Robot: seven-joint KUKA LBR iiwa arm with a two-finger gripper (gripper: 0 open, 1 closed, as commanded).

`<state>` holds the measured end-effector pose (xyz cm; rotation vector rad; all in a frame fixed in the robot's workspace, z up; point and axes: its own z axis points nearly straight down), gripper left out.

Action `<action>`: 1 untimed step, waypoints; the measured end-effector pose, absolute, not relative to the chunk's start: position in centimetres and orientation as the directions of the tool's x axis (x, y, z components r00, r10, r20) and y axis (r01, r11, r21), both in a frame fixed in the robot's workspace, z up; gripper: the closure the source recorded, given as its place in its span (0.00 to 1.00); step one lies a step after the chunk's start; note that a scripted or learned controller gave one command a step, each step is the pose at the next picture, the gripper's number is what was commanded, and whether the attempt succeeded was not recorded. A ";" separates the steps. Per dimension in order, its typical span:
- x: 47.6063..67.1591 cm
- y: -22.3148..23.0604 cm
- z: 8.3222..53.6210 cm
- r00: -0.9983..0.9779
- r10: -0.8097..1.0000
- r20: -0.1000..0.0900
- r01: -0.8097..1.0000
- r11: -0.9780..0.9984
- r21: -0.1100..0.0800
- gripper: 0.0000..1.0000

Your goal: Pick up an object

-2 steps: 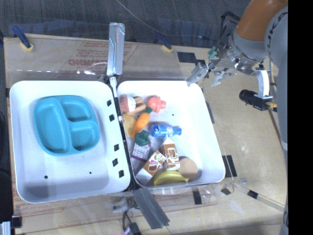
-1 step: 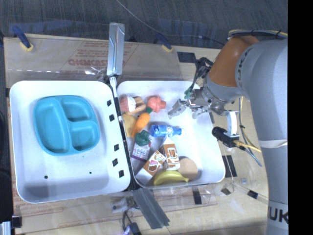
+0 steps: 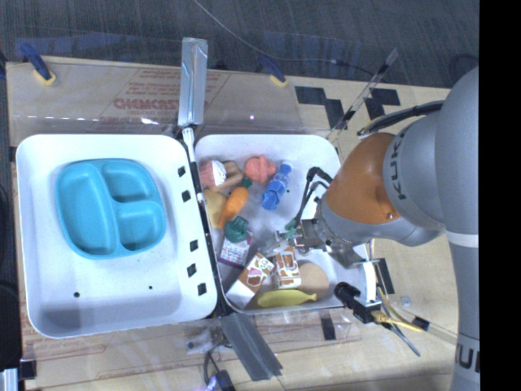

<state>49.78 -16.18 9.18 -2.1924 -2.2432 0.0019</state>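
Pincer (image 3: 295,236) hovers low over the small carton (image 3: 286,269), its state impossible to tell; light, stiff box, best pinched across flat sides.

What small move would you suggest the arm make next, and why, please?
Probably a short descent. The gripper sits low over the right bin, above the clutter near the small cartons, and nothing shows between its fingers. The banana and carrot lie close by, so going straight down avoids pushing them aside.

Light blue tray (image 3: 110,206); white bins (image 3: 49,300); yellow banana (image 3: 286,298); orange carrot (image 3: 236,202); blue bottle (image 3: 275,187).
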 end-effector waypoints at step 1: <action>50.0 -16.3 10.3 -0.027 1.000 0.000 1.000 0.027 0.000 1.00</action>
